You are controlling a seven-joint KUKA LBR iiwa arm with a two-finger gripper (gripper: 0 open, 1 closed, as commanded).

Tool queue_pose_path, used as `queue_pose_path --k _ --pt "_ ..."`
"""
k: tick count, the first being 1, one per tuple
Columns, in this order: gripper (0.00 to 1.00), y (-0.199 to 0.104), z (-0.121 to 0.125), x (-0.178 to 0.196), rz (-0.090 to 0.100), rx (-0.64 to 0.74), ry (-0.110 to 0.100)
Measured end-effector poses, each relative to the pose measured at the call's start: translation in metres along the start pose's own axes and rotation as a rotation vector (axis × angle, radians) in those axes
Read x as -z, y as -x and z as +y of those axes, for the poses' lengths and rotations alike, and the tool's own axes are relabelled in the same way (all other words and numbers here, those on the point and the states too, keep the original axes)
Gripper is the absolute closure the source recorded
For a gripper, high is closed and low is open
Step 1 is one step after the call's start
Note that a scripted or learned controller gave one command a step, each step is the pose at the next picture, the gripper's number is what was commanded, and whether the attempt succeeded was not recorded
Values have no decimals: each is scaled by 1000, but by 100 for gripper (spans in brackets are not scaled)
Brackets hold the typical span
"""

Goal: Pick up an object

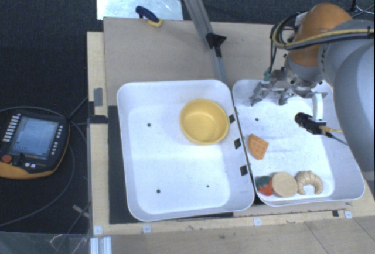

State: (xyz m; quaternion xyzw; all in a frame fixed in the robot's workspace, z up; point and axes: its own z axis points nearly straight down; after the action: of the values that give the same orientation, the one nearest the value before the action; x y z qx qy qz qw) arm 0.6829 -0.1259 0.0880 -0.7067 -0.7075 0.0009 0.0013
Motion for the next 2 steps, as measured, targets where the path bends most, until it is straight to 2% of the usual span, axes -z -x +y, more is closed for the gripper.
queue_pose_path --k 1,2 --pt "100 0 2 14 -1 0 6" --pt "100 -1 2 78 -1 0 10"
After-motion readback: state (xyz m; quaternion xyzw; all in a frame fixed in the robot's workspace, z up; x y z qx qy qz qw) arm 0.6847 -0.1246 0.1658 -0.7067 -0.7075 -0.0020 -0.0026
